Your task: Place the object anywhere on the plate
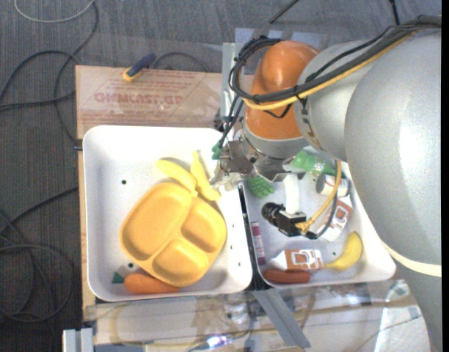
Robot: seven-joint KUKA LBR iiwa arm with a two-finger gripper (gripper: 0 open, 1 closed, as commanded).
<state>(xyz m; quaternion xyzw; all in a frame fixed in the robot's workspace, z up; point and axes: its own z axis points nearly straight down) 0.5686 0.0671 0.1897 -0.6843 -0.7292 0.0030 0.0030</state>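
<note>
A yellow plate [173, 229] with several compartments lies tilted in the left bin [100, 167]. My gripper [226, 173] hangs below the orange wrist band, over the left bin's right edge by the divider between the bins. Two yellow curved pieces lie just beyond the plate's far edge: a broad one [174, 170] and a thin one [203, 179]. The thin piece reaches up to the gripper's tip, and whether it is held is unclear. The arm's body hides much of the right bin.
An orange carrot [147, 284] lies at the left bin's near edge, partly under the plate. The right bin [378, 270] holds a green toy [312, 163], a banana [348, 254], a small carton [304, 259], a red sausage [287, 276] and a slim bottle [256, 242].
</note>
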